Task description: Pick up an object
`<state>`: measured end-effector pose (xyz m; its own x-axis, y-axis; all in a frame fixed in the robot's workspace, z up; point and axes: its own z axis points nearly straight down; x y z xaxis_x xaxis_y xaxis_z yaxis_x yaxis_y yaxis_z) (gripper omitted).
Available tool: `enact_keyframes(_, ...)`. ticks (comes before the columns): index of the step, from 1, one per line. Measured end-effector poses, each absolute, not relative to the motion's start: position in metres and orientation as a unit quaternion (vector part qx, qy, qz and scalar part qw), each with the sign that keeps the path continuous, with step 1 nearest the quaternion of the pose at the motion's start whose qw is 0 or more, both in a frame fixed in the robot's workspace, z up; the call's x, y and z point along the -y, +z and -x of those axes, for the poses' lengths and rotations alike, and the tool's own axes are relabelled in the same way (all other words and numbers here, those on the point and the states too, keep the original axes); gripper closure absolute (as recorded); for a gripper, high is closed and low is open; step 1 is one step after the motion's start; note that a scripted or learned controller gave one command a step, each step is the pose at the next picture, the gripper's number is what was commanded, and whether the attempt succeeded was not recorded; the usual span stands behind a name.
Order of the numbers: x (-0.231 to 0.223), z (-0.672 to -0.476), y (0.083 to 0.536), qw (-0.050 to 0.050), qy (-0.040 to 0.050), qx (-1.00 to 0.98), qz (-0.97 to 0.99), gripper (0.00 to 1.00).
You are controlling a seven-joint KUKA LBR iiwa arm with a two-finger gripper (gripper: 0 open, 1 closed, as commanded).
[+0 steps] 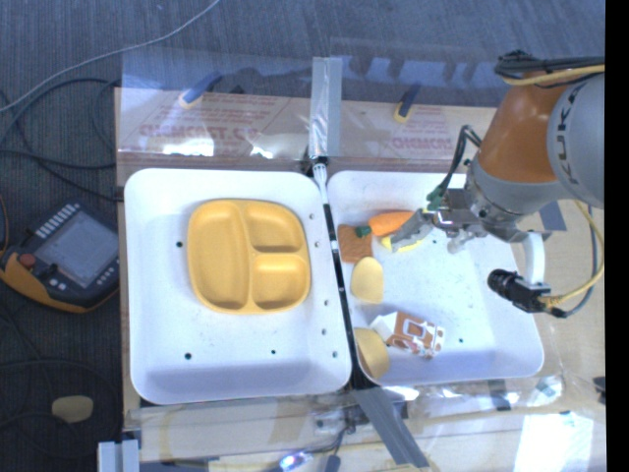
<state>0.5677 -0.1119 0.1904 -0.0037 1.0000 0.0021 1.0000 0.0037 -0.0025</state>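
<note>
the two-finger gripper [421,226] hangs in the right white bin [511,352], fingers spread and holding nothing. the orange plastic carrot [388,223] lies just left of its fingertips, its long axis roughly across the bin.

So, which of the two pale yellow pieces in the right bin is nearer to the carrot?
The upper yellow piece, just below the carrot. The other yellow piece lies in the bin's front corner.
</note>
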Motion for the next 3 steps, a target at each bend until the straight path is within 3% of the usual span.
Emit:
enact_keyframes(1, 0.117, -0.619, 0.096, -0.002, -0.0016, 0.767, 0.642, 0.0)
enact_keyframes(2, 0.133, -0.633, 0.093, -0.005, -0.0037, 0.785, 0.62, 0.0)
enact_keyframes(3, 0.131, -0.633, 0.103, -0.005, -0.0055, 0.785, 0.62, 1.0)
